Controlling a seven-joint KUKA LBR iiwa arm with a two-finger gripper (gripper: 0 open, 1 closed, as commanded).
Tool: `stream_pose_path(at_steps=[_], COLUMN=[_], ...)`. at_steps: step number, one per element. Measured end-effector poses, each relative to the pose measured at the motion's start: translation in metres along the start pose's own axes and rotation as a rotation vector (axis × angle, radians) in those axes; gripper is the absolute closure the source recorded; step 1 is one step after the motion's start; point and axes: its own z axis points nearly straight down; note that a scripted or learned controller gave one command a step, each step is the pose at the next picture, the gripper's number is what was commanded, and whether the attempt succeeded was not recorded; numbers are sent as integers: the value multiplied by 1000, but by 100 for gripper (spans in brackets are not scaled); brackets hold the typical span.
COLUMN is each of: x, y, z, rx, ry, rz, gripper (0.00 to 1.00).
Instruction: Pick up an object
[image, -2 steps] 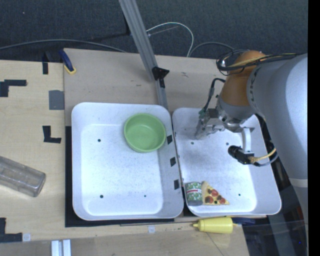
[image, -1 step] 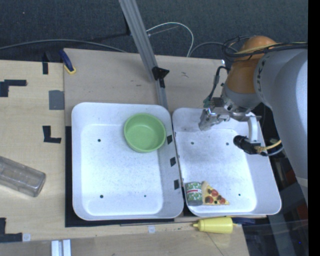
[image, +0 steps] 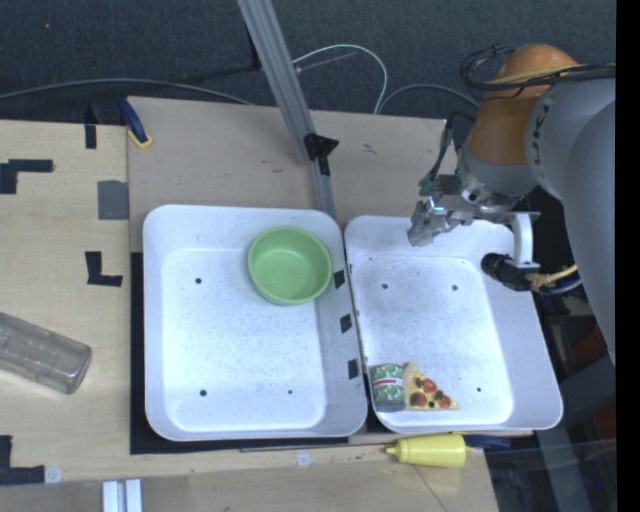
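A green bowl (image: 290, 264) sits upright in the far right part of the left bin (image: 180, 300). In the right bin (image: 500, 330), at its near left corner, lie a small green-labelled packet (image: 387, 386) and a toy pizza slice (image: 428, 391) side by side. My gripper (image: 428, 226) hangs over the far rim of the right bin, well away from the packet and the pizza slice. Nothing shows between its tips. The grey arm with its orange band (image: 520, 110) comes in from the right above it.
A yellow bottle (image: 432, 450) lies on the bench just outside the right bin's near edge. A clear plastic cylinder (image: 40, 352) rests at the far left. A grey metal pole (image: 290, 90) slants down to the gap between the bins.
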Motion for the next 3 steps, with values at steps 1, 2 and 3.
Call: stream_pose_path(at_steps=[1,2,3], x=[0,54,104], y=[-2,-15,-25], z=[-43,-52,-42], rx=[0,4,7], ry=[0,2,2], rz=[0,-5,-4], gripper=[100,100,100])
